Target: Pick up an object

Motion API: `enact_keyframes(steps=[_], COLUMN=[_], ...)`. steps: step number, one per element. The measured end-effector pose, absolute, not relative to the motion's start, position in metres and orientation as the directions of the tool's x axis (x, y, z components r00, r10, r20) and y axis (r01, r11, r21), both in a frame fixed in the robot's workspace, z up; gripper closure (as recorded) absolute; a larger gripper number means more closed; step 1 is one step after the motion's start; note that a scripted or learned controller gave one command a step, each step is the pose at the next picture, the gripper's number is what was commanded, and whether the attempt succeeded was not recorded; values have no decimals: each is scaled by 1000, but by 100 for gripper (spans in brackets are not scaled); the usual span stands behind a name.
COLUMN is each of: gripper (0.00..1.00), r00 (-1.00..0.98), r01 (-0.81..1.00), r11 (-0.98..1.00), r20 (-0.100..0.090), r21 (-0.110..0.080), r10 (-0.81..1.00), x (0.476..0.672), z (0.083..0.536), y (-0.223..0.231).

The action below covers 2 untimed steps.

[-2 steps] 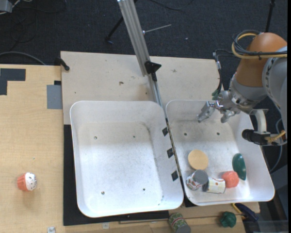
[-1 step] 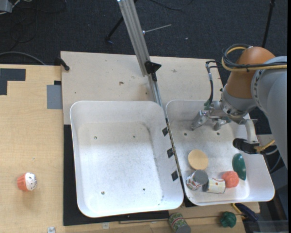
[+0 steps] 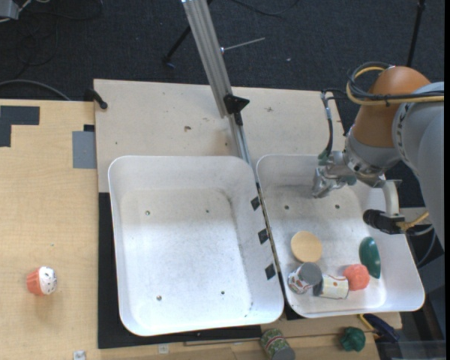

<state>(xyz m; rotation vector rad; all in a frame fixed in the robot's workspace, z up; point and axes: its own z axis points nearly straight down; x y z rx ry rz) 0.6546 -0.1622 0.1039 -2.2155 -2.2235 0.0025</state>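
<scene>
My gripper (image 3: 320,189) hangs over the back part of the right bin (image 3: 285,172), pointing down, with nothing seen between its fingers. In front of it in that bin lie a tan round disc (image 3: 307,246), a dark green oval piece (image 3: 370,255), a red-orange ball-like object (image 3: 357,277), a white block with a red mark (image 3: 332,286) and a grey-and-white roundish object (image 3: 305,277). These objects cluster near the front right of the bin, well apart from the gripper.
The left bin (image 3: 135,201) lies beside the right one, with a row of black clips (image 3: 261,235) along the shared edge. A slanted metal bar (image 3: 214,58) rises at the back. A red-and-white toy (image 3: 42,281) sits on the wooden bench at left; green objects (image 3: 352,339) lie by the front edge.
</scene>
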Motion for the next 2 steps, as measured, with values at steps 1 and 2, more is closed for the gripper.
enact_keyframes(steps=[1, 2], gripper=[100, 100], r00=[-1, -3], r01=[1000, 1000], r11=[1, 3], r20=[-2, -2], r21=[5, 6], r10=[1000, 1000], x=[661, 665], z=[164, 228], y=[-169, -173])
